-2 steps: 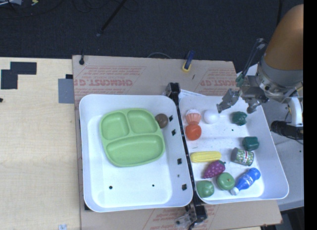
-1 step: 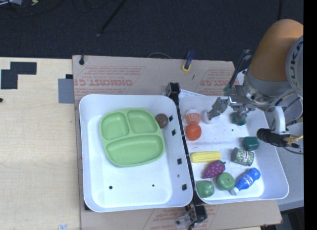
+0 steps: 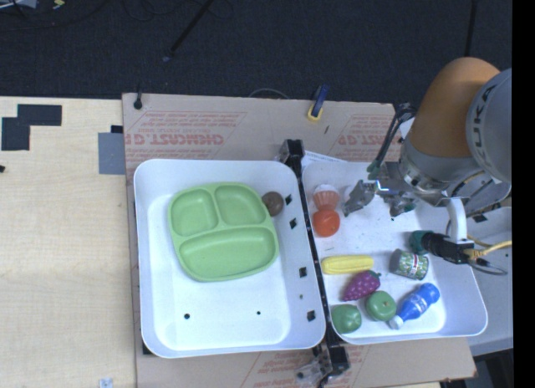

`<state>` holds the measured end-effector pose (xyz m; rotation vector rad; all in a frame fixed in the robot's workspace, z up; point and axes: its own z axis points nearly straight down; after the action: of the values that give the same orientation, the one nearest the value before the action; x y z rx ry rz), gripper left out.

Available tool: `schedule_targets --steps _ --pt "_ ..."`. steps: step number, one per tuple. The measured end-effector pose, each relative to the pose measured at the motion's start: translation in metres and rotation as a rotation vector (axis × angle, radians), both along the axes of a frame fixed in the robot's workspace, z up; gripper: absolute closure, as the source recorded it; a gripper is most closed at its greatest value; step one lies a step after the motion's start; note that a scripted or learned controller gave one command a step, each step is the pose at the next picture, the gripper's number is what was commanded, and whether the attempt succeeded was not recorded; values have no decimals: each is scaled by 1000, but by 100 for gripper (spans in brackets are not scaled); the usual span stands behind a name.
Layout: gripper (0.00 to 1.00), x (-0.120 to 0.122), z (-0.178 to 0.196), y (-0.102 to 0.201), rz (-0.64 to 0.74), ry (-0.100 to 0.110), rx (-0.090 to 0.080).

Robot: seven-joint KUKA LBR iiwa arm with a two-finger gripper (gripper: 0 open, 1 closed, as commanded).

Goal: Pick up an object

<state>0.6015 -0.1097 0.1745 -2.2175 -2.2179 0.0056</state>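
Reaching from right over right bin (image 3: 468,328), end effector (image 3: 364,196) (low) near orange ball (image 3: 326,222)

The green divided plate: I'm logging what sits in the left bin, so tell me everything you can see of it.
The green divided plate is pale green and looks like smooth moulded plastic, with rounded corners. It has three compartments: two smaller ones along the far side and one wide one along the near side. It lies flat, right way up, slightly turned, in the far half of the left bin. All three compartments hold nothing. A small brown ball sits at its far right corner, close to or touching the rim; which, I cannot tell.
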Motion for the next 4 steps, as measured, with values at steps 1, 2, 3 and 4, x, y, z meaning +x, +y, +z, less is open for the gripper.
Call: schedule_targets --steps 1,2,3,4 --pt "0 -5 -62 5 0 -1 0" --pt "0 -6 -89 7 -2 -1 0" --pt "100 -5 -77 6 -7 -1 0" --pt "100 -7 -16 0 -10 -8 -1"
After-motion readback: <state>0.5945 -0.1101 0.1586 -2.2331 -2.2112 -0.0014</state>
